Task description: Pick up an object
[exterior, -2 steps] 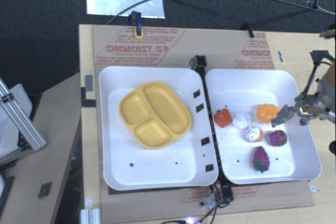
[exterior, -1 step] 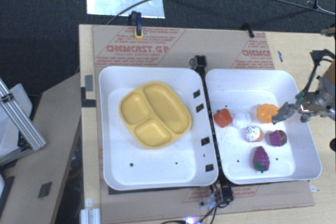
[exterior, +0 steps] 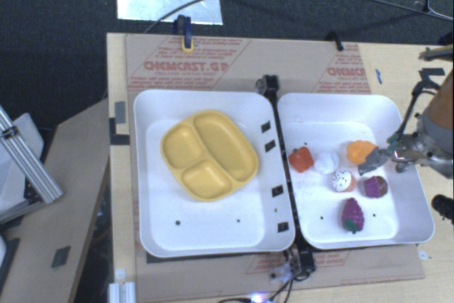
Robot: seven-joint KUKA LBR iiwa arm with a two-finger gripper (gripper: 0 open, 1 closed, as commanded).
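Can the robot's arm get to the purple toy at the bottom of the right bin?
Probably yes. The gripper hovers in the same right bin, and the purple toy lies apart from the others with nothing on top of it.

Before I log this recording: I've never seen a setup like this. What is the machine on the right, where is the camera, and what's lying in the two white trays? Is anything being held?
The picture comes from one fixed camera above the bench, looking down at a slant. The grey machine entering from the right is a robot arm; its gripper is the grasping part at its tip. It hangs over the right bin, between an orange toy and a dark purple toy. I cannot see anything held between its fingers. That bin also holds a red-orange toy, a white lump, a speckled white ball and a magenta toy. The left bin holds a yellow divided plate.
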